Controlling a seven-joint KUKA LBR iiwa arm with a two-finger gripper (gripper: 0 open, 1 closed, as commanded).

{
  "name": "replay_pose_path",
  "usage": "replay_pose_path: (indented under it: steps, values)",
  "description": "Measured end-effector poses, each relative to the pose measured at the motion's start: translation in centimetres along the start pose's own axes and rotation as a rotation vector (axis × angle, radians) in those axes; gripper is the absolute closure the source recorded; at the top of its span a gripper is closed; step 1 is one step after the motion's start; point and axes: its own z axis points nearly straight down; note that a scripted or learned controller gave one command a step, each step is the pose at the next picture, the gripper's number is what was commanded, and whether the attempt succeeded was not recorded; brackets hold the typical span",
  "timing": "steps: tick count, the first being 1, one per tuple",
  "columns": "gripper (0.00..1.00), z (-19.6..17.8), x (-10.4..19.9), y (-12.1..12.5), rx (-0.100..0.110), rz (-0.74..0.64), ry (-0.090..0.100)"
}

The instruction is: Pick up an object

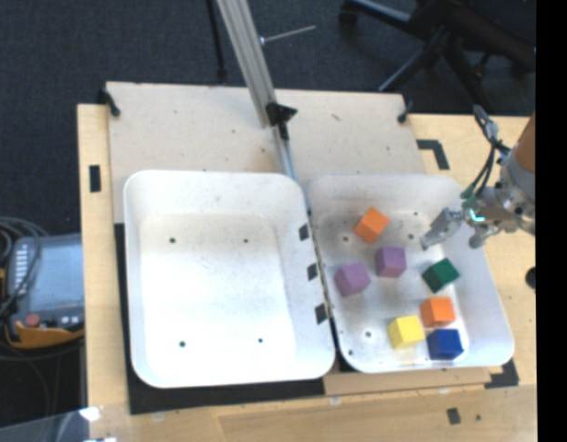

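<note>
The right bin (352,196) holds several small cubes. An orange cube (372,224) lies near its middle, with two purple cubes (390,261) (352,279) just in front of it. A dark green cube (440,273) sits toward the right wall. At the front right corner are a second orange cube (438,310), a yellow cube (405,331) and a blue cube (445,343). My gripper (458,231) hangs over the bin's right side, just behind the green cube. It is open, with nothing between its fingers (436,229).
The left bin (219,279) stands beside the right one, their walls touching at the middle. A slanted aluminium post (251,58) rises from behind the bins. A grey control pendant (44,284) lies off the bench to the left.
</note>
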Motion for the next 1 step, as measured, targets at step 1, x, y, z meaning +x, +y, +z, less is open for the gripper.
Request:
replay_pose_path:
  steps: [1]
  values:
    - [0.0,-0.24,0.03,0.09,-0.005,0.0,-0.001]
